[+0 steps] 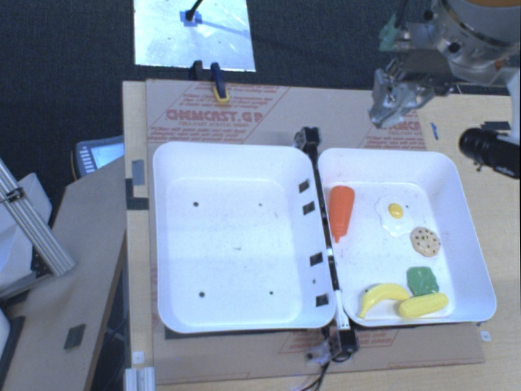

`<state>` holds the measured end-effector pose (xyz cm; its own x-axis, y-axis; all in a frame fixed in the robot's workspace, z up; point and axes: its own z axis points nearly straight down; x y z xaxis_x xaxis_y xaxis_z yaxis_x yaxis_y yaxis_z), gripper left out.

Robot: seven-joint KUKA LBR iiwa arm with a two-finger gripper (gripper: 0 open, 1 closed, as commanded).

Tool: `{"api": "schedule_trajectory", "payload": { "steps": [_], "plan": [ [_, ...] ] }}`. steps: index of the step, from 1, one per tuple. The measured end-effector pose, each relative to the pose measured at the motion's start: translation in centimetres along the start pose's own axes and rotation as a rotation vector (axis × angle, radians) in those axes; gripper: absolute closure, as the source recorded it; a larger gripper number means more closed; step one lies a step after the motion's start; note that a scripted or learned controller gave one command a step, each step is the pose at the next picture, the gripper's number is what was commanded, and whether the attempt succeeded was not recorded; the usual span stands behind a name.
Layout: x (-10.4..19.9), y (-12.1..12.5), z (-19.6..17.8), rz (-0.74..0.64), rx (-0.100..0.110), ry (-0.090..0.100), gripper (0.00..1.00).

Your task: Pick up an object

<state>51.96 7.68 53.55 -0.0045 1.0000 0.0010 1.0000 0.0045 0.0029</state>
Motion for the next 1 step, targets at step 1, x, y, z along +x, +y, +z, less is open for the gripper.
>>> {"api": "schedule_trajectory", "payload": {
  "steps": [1],
  "plan": [
    [1.90, -3.39, -0.02, -0.001, 0.000, 0.000, 1.00]
  ]
}}
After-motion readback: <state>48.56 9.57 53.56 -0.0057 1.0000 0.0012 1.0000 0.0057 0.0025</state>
